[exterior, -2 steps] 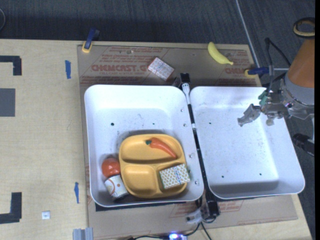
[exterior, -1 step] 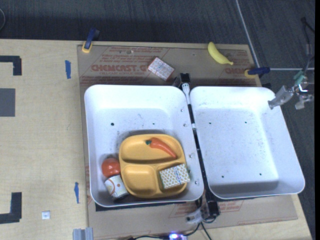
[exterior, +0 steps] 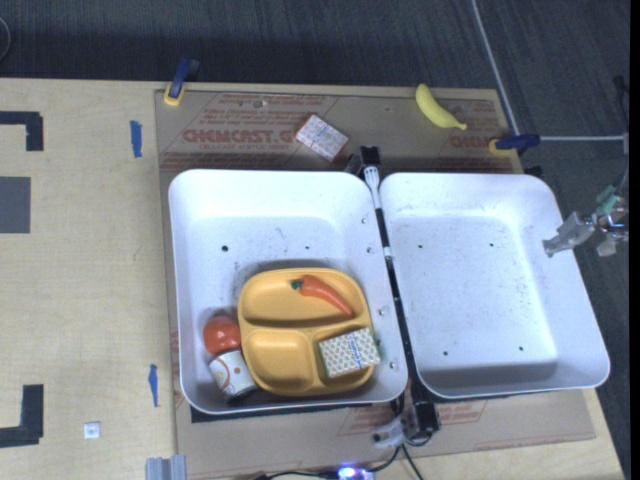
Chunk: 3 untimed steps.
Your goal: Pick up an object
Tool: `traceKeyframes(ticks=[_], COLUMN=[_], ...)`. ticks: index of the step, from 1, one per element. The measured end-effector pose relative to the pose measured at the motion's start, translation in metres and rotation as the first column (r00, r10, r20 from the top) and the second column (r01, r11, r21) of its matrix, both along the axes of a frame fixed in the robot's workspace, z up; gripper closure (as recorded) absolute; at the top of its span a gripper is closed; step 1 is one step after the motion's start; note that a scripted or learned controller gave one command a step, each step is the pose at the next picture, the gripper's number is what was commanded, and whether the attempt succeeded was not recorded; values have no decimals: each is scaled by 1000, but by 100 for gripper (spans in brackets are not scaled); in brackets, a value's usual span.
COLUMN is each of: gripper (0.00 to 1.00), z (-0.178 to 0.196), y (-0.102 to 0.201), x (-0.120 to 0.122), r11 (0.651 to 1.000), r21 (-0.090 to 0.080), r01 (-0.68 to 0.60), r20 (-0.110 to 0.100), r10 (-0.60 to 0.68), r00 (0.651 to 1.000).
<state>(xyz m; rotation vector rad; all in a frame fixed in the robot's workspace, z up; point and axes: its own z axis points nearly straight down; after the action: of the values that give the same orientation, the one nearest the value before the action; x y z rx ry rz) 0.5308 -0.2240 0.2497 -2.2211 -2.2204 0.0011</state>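
Note:
In the left bin [exterior: 200,218] lies a yellow divided plate [exterior: 265,353]. An orange carrot-shaped toy [exterior: 322,291] sits in the plate's far compartment, and a green-white patterned block [exterior: 348,352] in its near right one. Left of the plate, a red-orange round object [exterior: 221,334] rests against a small white and orange can [exterior: 232,372]. My gripper [exterior: 575,233] shows as a small grey piece at the right rim of the right bin [exterior: 480,298], far from all these objects, with nothing seen in it.
Behind the bins, a yellow banana toy [exterior: 438,108] and a small patterned box [exterior: 320,136] lie on the brown board. Clamps [exterior: 180,78] hold the board's far corners. A thin cable [exterior: 490,48] runs diagonally at the upper right.

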Motion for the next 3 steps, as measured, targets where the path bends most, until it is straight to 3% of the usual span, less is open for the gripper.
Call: traceKeyframes(ticks=[1, 2, 3], gripper=[0, 0, 100], z=[4, -7, 4], y=[0, 0, 0], x=[-40, -51, -50], r11=[1000, 1000, 1000], r21=[1, 1, -1], r01=[0, 0, -1], r20=[0, 1, 5], r10=[0, 0, 1], r00=[1000, 1000, 1000])
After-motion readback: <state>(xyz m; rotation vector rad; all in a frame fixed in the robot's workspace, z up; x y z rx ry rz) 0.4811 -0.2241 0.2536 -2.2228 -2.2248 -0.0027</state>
